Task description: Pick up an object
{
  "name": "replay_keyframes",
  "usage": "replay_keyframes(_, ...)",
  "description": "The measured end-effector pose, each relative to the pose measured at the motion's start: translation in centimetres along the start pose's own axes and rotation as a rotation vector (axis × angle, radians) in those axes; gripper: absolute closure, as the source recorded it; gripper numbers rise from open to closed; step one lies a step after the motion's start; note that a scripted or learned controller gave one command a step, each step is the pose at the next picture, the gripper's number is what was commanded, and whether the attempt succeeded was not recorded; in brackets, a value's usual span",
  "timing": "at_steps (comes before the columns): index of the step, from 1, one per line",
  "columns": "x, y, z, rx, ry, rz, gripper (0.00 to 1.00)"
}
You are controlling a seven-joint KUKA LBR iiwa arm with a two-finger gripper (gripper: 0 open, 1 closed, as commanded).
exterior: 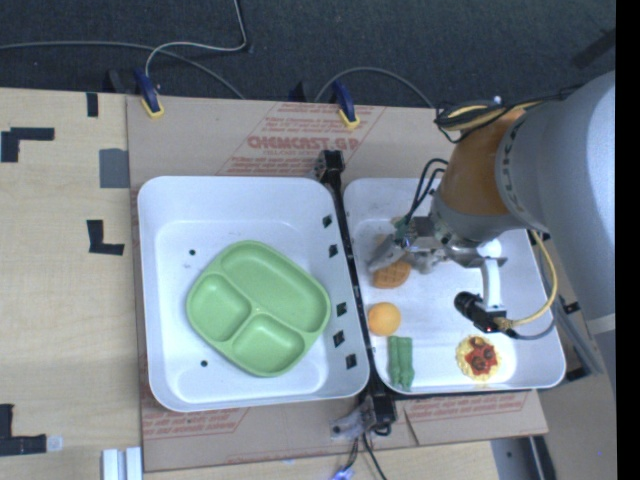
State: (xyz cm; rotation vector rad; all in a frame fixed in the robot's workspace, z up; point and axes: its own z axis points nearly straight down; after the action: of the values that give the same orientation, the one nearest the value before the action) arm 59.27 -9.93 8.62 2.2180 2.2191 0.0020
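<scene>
Where jaws (393,256) meet, brown pastry (391,274) lies slantwise.

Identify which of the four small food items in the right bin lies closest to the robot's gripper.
The tan, bread-like piece, just under the gripper; the orange ball, green strip and small pizza lie farther toward the bin's near edge.

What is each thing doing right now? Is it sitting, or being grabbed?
green plate: lying flat in the left bin, nothing on it.
brown snack: in the right bin, right under the tool.
orange ball: resting alone.
green piece: lying near the front wall.
little pizza: flat in the corner.
</scene>
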Motion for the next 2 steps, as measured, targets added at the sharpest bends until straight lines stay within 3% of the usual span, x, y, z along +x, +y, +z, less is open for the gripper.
replay_keyframes(1, 0.30, 0.72, 0.04, 0.003, 0.000, 0.000, 0.00)
replay_keyframes(2, 0.31, 0.76, -0.91, 0.002, -0.001, -0.001, 1.00)
